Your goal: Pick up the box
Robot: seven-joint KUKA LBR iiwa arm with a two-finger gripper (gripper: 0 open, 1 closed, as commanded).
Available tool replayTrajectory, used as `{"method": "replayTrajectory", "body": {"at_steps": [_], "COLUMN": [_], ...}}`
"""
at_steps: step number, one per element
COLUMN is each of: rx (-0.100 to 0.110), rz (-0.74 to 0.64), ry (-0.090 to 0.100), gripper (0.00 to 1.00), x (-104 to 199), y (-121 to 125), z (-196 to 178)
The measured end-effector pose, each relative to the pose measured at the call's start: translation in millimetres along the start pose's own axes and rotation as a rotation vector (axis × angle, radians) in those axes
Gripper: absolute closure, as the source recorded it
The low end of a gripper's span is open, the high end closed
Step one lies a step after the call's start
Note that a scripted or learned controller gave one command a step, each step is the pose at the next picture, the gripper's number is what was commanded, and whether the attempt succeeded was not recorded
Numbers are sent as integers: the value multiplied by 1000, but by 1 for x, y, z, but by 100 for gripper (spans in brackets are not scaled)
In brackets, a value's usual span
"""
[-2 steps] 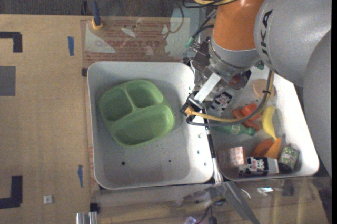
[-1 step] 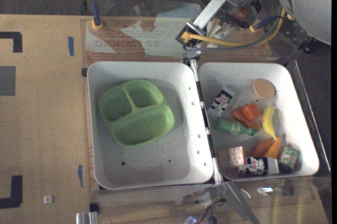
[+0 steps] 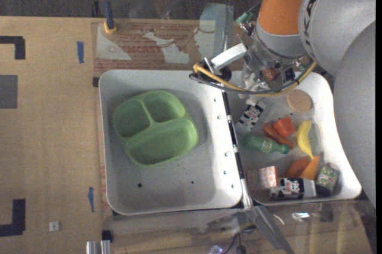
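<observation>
My gripper [image 3: 255, 84] hangs over the far left part of the right bin [image 3: 334, 97], under the grey wrist and its yellow cables. Just below it a small black-and-white cow-print carton [image 3: 250, 115] lies on the bin floor, apart from the gripper. A longer cow-print box [image 3: 292, 188] lies along the bin's near wall, with a pink box [image 3: 262, 176] beside it on the left and a small green box [image 3: 327, 180] on the right.
The right bin also holds a green bottle [image 3: 265, 144], red and orange peppers [image 3: 283, 129], a banana [image 3: 305, 138], a carrot [image 3: 304, 167] and a tan round lid [image 3: 299, 101]. A green divided plate [image 3: 156, 127] lies in the left bin [image 3: 113, 187].
</observation>
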State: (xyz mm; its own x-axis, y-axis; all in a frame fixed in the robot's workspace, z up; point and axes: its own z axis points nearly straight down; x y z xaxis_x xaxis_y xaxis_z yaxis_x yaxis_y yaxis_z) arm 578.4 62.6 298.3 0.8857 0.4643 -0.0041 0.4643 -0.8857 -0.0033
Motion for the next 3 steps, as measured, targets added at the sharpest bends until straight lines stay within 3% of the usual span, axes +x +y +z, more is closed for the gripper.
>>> {"method": "replayTrajectory", "body": {"at_steps": [1,2,3], "rx": [-3,-3,-2], "rz": [-129,242,78], "ry": [3,6,2], "gripper": [100,100,100], "x": [12,35,64], "y": [59,-29,-111], "z": [-118,-136,60]}}
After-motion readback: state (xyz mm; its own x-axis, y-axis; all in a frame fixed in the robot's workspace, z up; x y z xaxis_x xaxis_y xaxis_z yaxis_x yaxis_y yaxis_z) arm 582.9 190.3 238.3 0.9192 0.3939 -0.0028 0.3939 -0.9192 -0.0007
